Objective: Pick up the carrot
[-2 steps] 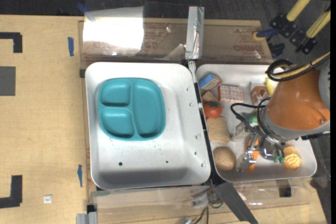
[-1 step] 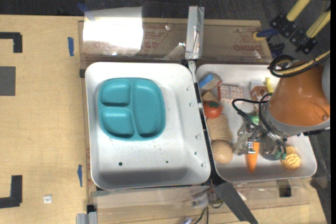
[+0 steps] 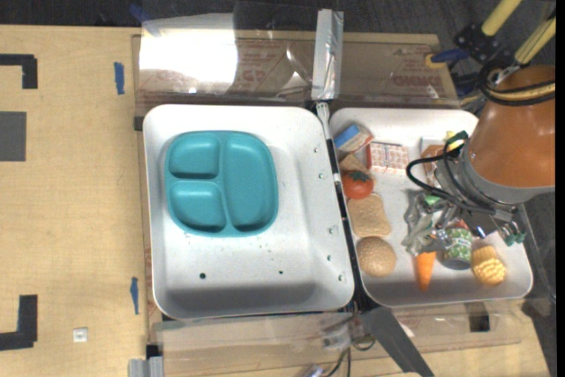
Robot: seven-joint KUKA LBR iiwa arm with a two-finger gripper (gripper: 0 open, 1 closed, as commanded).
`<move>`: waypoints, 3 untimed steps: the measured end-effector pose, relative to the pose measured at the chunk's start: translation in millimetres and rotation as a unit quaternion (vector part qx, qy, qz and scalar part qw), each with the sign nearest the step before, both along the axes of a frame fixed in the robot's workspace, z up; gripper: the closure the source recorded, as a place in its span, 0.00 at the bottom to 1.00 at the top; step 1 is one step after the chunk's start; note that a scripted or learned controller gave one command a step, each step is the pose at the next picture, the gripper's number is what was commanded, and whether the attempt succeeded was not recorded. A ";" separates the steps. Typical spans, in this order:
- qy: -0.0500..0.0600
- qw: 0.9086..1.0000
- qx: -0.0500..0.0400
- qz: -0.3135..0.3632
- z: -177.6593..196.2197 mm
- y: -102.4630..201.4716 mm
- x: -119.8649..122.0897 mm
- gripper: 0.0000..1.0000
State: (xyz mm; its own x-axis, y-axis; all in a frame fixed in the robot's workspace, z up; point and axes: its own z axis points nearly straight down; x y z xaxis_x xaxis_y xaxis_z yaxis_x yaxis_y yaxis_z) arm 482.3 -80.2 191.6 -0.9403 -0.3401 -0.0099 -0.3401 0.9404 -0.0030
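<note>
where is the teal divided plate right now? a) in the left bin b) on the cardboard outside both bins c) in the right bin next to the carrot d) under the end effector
a: the teal divided plate lies alone in the left bin, while the carrot and the end effector are over in the right bin.

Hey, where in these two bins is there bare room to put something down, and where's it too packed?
Free: the left bin, on its white floor around the teal divided plate, widest along the near edge below the plate. Crowded: the right bin, where the carrot, tomato, bread roll, corn cob and end effector bunch together.
</note>
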 end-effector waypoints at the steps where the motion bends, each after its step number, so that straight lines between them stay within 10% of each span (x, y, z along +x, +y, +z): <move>1: 0.002 0.995 -0.001 0.100 -65.7 -62.7 25.0 1.00; 2: -0.002 0.956 -0.006 0.292 -80.9 -94.4 11.7 1.00; 3: 0.001 0.999 -0.003 0.034 -100.4 -57.7 13.7 1.00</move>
State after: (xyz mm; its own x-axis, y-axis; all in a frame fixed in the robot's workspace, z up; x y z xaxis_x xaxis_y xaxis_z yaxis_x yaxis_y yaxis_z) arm 496.1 -138.0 91.2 -0.9151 -0.4032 -0.0058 -0.4032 0.9151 -0.0075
